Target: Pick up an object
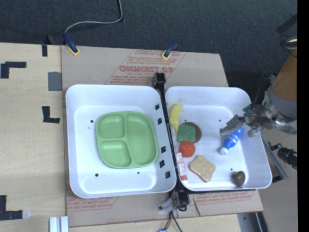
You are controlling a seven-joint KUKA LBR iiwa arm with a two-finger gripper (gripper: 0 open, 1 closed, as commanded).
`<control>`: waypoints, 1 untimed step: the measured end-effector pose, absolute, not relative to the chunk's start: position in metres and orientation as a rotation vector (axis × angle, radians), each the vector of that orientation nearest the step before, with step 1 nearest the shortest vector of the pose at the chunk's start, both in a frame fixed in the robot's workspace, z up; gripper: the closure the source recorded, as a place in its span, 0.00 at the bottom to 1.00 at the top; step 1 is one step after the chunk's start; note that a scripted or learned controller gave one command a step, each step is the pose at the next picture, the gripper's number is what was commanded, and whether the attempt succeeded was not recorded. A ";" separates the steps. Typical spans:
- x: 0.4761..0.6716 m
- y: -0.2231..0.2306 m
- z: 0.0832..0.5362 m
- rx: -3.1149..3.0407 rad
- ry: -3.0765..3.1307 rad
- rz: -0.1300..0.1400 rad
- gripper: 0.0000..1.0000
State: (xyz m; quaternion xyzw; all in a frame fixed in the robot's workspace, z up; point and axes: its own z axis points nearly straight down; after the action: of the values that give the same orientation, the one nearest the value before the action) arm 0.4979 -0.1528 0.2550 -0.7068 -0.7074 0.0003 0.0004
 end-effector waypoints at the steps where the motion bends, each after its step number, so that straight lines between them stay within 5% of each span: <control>1: 0.527 -0.104 0.165 -2.217 -2.221 0.003 0.00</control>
State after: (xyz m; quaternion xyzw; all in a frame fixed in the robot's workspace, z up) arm 0.5271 -0.1045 0.1646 -0.7066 -0.7076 0.0009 0.0017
